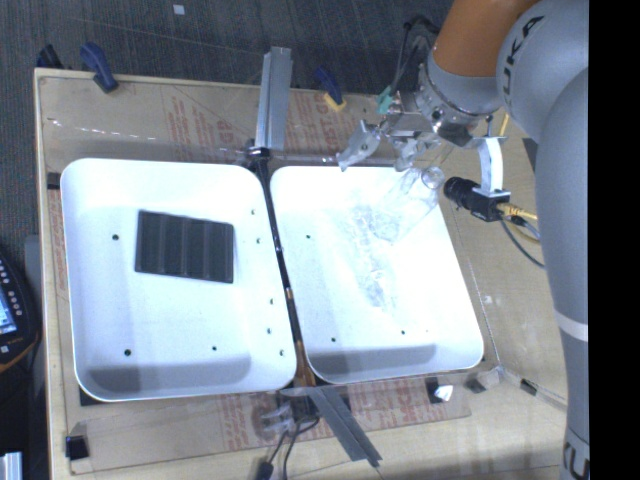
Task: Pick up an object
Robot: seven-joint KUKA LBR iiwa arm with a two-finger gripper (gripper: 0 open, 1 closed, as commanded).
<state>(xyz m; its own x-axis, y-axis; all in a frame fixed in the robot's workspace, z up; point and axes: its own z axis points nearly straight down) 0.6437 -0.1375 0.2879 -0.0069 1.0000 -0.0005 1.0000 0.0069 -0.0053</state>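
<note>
A dark grey ribbed rectangular pad [185,247] lies flat in the left bin [90,183], left of its middle. In the right bin [455,343] a clear, glassy piece [378,226] rests on the floor toward the back, hard to make out against the white. A smaller clear bit [376,290] lies nearer the middle. My gripper [392,160] hangs over the back edge of the right bin, just above and behind the clear piece. It is open, with its fingers spread and nothing visible between them.
A metal divider bar [272,98] runs between the bins at the back. Blue clamps [98,65] hold the board's far edge. A black cable fitting [478,199] sticks out beside the wrist, over the right bin's rim.
</note>
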